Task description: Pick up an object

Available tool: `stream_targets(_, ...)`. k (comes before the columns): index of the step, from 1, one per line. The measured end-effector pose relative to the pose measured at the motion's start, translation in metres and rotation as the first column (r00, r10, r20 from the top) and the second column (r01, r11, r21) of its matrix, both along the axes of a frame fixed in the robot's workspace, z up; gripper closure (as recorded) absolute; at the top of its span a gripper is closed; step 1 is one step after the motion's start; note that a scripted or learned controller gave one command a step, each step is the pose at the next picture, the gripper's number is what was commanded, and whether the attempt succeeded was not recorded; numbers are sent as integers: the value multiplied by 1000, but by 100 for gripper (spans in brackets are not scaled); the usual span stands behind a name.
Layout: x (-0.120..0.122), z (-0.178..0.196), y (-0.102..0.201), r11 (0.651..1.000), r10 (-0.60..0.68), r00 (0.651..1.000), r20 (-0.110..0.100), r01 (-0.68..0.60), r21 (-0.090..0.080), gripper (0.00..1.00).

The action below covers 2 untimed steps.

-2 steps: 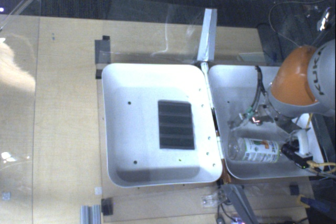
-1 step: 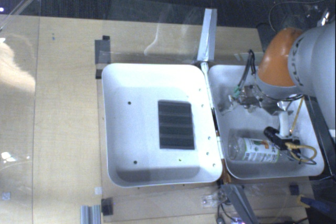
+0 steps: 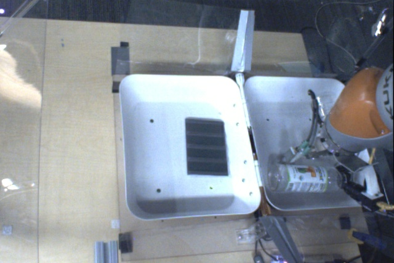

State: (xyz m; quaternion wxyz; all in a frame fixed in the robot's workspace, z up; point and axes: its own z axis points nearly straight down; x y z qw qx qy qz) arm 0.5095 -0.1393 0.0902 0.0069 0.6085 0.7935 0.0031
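You cannot tell how the jaws stand above the bottle (image 3: 301,178); lying on its side, it may roll away.

White bins (image 3: 141,132); ribbed black pad (image 3: 207,146); clear bottle (image 3: 301,178) (green-and-white label).

The arm (image 3: 363,111) runs off the right edge, its orange band covering the right bin's (image 3: 277,101) far right corner. Down by the bottle (image 3: 303,178), the gripper (image 3: 320,157) is a blurred tangle, and the bottle's label is too small to read.
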Motion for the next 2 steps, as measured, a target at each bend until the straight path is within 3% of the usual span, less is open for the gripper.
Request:
stream_targets(1,28,0,13,992,123,992,-1,-123,0,0)
stream_targets(2,78,-1,53,993,117,993,0,-117,2,0)
